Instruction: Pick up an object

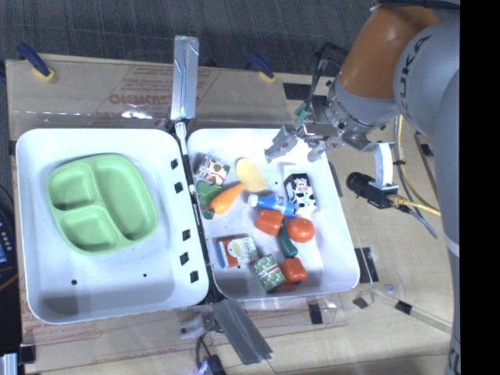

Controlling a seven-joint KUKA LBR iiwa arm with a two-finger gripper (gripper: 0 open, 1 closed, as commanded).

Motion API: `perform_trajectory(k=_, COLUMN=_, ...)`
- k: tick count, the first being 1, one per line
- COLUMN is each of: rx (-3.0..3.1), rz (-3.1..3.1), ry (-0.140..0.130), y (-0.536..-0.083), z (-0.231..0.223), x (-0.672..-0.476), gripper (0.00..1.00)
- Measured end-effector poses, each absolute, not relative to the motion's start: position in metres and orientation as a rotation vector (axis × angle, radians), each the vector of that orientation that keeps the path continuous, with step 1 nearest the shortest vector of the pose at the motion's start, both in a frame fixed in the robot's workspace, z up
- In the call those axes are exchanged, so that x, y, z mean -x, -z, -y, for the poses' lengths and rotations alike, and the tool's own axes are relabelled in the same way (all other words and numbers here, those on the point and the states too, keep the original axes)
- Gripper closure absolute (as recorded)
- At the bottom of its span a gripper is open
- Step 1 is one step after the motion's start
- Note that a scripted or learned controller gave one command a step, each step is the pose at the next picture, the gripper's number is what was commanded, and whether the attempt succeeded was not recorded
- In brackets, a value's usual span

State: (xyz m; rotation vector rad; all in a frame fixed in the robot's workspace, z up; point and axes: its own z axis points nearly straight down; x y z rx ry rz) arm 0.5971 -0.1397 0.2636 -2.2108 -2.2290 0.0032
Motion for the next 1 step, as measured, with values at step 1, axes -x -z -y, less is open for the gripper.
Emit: perform_trajectory(k=1, rx=2.016, rz=2.405, ry=-0.004, y=-0.1604, z=0.1135, x=-0.5910, gripper=0.00)
